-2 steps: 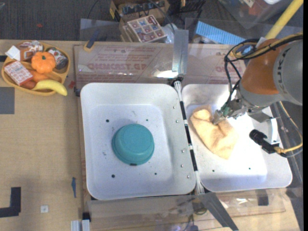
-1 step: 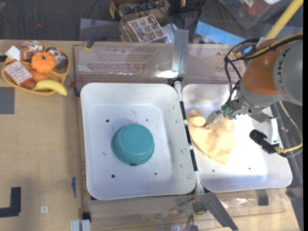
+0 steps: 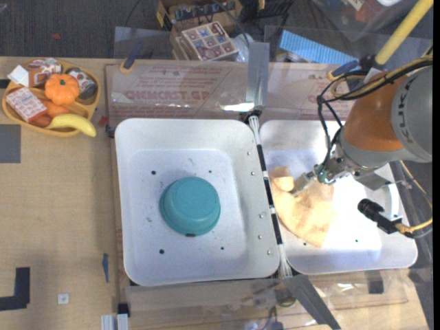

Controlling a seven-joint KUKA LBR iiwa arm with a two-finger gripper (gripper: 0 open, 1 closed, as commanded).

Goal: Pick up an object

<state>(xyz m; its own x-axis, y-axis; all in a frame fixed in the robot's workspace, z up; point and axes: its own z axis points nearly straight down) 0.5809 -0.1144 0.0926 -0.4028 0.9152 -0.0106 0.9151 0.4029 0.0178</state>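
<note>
Item: pale tan, floppy flat cloth-like piece (image 3: pixel 306 212), lying in the right shallow white plastic bin (image 3: pixel 357 253). Grey two-finger gripper (image 3: pixel 302 183) at its upper edge (pincer state cannot be told). Risk: limp material slipping free on lifting.

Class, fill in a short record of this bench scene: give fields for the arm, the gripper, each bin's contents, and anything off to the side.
arm: grey with orange band, reaching in from the right
gripper: low over the right bin, at the tan cloth
left bin: teal bowl, upside down
right bin: tan cloth
side: tray of toy food at upper left
</note>
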